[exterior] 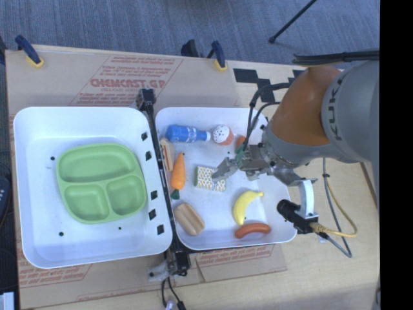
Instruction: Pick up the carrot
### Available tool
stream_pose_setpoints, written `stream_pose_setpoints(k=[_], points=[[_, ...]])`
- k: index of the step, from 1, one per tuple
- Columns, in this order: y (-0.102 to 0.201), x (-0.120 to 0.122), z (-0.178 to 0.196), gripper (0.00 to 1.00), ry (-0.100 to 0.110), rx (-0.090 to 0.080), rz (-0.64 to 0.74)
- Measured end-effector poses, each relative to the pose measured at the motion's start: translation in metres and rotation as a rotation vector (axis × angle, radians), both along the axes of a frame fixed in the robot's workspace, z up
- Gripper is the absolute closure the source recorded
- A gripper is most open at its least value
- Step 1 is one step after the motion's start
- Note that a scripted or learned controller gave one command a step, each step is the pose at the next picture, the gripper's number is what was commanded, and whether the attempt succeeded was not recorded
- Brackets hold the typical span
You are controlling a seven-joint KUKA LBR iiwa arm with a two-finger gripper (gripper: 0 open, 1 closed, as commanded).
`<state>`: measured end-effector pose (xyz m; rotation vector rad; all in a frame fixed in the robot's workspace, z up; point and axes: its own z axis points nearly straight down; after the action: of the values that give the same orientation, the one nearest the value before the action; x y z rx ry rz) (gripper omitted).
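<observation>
Within the right bin (193, 239), the carrot (178, 172) is seen lying untouched near the left wall; the gripper (224, 168) is observed nearby, fingers apart.

Glossy white plastic bins (213, 241) sit on matt brown cardboard (97, 76).

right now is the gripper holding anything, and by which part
Nothing is held: the gripper hangs open over the bin floor, apart from the carrot.
</observation>
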<state>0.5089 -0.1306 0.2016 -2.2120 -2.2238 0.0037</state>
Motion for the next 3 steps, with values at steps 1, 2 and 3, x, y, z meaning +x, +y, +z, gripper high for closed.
stream_pose_setpoints(k=[1, 2, 3], points=[[0.0791, 0.0576, -0.0103, 0.0, -0.002, -0.001, 0.103], [0.0787, 0.0576, -0.0103, 0.0, -0.002, -0.001, 0.102], [0.0786, 0.0576, -0.0103, 0.0, -0.002, -0.001, 0.102]])
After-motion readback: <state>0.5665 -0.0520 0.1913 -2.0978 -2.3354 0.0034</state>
